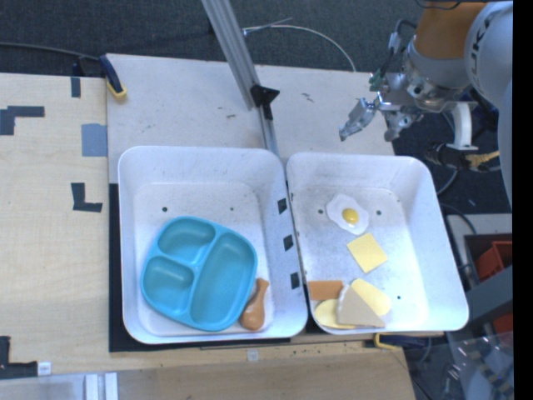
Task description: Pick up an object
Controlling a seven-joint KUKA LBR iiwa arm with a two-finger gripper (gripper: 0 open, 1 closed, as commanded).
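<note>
Above the far edge of the right bin (433, 223) I see the arm (466, 32) hanging clear of the bench, its gripper (371, 117) past the bin's far rim. I can't tell how its fingers are set; they read as a grey blur.

Left bin (133, 223): blue divided plate (200, 272) toward the near side, a drumstick (256, 305) against the plate's near-right edge.

Right bin: fried egg (348, 213) closest to the gripper, lying toward the near side from it. Yellow cheese square (366, 252) sits nearer me again. At the near edge an orange block (325, 291) and a pale wedge (360, 305) overlap; I can't separate them cleanly.
</note>
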